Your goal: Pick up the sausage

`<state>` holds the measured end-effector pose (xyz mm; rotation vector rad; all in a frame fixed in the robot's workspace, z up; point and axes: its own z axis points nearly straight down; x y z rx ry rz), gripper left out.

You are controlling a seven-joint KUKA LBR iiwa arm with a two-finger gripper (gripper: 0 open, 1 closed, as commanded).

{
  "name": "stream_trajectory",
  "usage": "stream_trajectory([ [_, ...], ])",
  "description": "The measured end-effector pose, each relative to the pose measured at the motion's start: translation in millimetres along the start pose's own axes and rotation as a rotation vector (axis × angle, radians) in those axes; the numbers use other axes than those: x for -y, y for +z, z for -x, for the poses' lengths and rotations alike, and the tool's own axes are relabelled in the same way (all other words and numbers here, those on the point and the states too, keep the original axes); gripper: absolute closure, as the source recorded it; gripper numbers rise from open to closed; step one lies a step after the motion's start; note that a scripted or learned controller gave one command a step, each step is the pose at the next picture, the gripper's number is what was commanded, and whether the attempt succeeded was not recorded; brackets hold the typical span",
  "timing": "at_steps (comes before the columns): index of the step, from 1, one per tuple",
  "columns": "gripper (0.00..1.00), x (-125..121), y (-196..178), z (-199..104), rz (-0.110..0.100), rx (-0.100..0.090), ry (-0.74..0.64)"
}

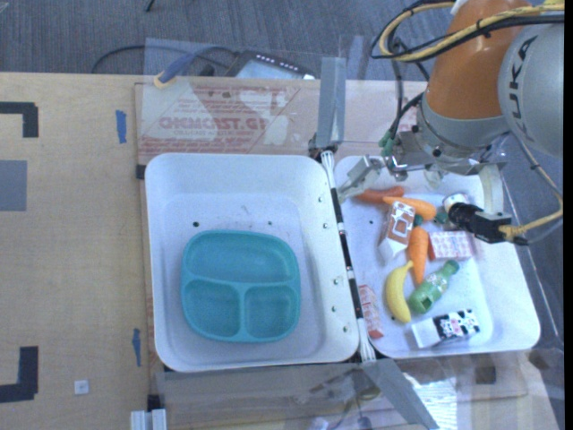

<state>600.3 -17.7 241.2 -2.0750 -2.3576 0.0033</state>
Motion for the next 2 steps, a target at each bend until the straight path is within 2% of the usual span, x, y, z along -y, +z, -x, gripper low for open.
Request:
stream_trajectory([
  [1, 0.0, 27.9, 59.3, 2.5, -0.004, -0.002, -0.122],
  [2, 0.0, 4.9, 111.6, 89.7, -0.001, -0.001, -0.209],
])
